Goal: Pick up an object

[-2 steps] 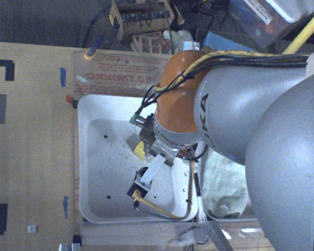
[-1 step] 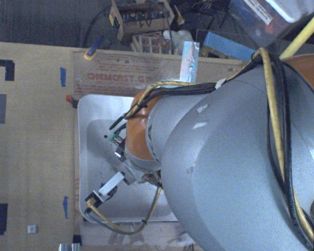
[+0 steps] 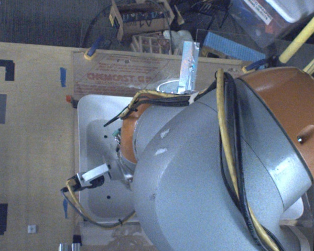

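Note:
The grey arm (image 3: 207, 172) with its orange band (image 3: 127, 136) covers most of the white bin (image 3: 89, 119) and reaches down into it. The wrist hangs over the bin's middle, and a small white and black fitting (image 3: 91, 176) juts out to the left near the bin's left wall. The arm's own body hides the gripper's tips. No loose object shows on the bare part of the bin floor (image 3: 103, 201).
A clear plastic sheet with red lettering (image 3: 123, 76) lies behind the bin. Blue tape marks (image 3: 63, 76) sit on the wooden bench to the left. Yellow and black cables (image 3: 89, 216) loop along the bin's front left corner. Clutter stands beyond the bench's back edge.

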